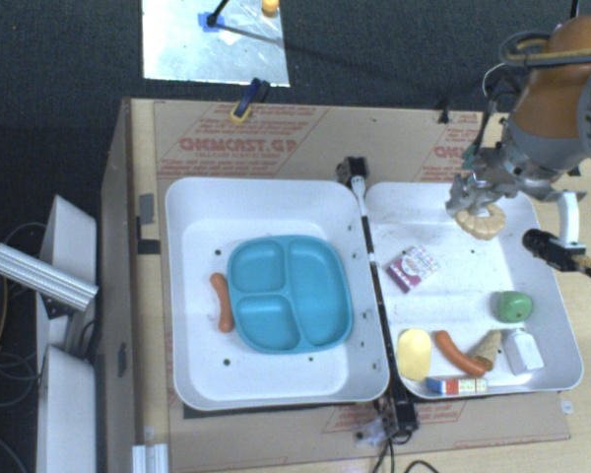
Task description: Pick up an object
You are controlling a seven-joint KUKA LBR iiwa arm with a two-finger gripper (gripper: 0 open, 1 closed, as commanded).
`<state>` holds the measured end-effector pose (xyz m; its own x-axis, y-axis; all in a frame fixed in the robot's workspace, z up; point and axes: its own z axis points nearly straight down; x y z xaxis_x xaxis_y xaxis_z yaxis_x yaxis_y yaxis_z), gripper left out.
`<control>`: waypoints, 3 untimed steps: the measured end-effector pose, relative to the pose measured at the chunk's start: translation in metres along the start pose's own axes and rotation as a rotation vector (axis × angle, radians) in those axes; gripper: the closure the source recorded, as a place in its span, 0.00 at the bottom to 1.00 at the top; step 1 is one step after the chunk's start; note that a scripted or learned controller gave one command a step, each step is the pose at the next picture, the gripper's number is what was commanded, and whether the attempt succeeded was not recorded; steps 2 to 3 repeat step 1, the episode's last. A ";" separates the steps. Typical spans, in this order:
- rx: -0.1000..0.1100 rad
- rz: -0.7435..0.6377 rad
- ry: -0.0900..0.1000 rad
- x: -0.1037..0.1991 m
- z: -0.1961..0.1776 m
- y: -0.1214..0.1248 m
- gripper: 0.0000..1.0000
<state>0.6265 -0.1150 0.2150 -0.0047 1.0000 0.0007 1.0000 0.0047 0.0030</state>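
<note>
Bagel-like tan piece [481, 223] sits at twelve o'clock in my right bin [561, 348], directly under the gripper [476, 197]; I cannot tell the jaw state. Green ball [513, 306] lies at four o'clock.

Smooth white plastic bins [276, 200] hold a glossy blue plastic tray [288, 294]; beneath lies matt printed cardboard [305, 141], beyond it a shiny metal sheet [192, 42].
</note>
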 end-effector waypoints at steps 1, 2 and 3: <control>0.002 0.000 0.000 0.048 0.009 -0.012 1.00; 0.002 0.000 0.000 0.048 0.009 -0.012 1.00; 0.002 0.000 0.000 0.048 0.009 -0.012 1.00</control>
